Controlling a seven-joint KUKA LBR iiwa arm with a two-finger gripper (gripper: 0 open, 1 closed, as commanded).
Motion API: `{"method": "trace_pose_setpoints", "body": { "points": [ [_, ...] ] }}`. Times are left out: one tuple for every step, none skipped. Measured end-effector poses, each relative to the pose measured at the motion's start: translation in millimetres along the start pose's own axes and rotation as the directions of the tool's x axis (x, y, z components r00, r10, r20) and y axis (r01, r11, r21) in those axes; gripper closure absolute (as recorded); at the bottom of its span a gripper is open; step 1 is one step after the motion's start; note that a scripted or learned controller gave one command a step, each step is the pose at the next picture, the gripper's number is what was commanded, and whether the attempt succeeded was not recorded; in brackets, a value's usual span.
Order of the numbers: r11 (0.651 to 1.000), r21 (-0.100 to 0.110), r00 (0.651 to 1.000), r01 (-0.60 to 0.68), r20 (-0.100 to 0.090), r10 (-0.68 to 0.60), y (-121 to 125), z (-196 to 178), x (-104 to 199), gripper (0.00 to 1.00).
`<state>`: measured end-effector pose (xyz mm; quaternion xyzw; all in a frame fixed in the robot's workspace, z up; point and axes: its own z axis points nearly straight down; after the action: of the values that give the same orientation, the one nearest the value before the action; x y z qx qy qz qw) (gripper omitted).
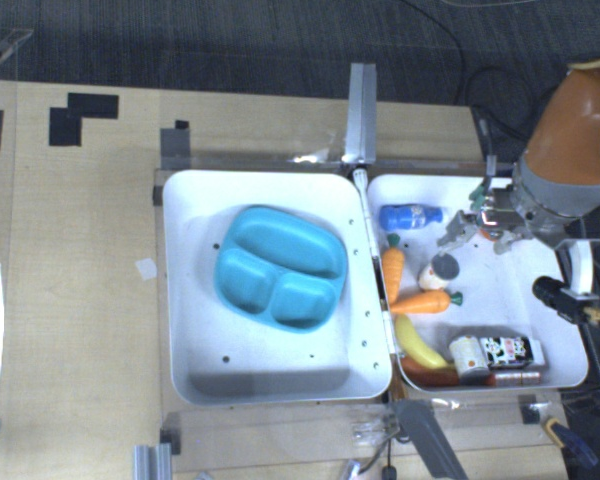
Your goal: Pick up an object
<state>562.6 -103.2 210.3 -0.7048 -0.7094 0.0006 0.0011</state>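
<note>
We take the likely target as the small round grey-white object (pixel 444 267) mid right bin (pixel 570 363), just below and left of the gripper (pixel 485 223). It sits on the bin floor, apart from the fingertips, nothing lifted. The gripper hangs over the bin's upper middle, fingers spread and clasping nothing that we can see. So progress is early in our judgement: arm is over the bin, the grasp and the lift are both left to do.

Count in the right bin: two carrots, one upright carrot (pixel 393 273) by the left wall, one lying carrot (pixel 422 303) just below the round object; one banana (pixel 420 345) toward the lower left corner; one blue bottle (pixel 410 216) near the upper left corner; one can (pixel 467 354) and one printed box (pixel 505 349) along the lower edge, with a thin dark marker-like thing (pixel 510 376) below them, hard to tell what.

Left bin (pixel 195 368): one blue divided tray (pixel 278 268), centre, three compartments.

Two bins total, one arm.
</note>
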Motion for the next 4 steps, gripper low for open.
{"method": "trace_pose_setpoints", "body": {
  "points": [
    [0.979,-0.011,0.979,0.206,0.003,-0.206,4,122,-11,0.0],
    [0.977,-0.005,0.977,0.214,0.001,-0.214,45,71,11,0.0],
    [0.988,-0.011,0.989,0.151,0.002,-0.151,-7,122,-13,0.0],
    [0.988,-0.014,0.988,0.153,0.002,-0.153,-5,112,-12,1.0]
  ]
}}
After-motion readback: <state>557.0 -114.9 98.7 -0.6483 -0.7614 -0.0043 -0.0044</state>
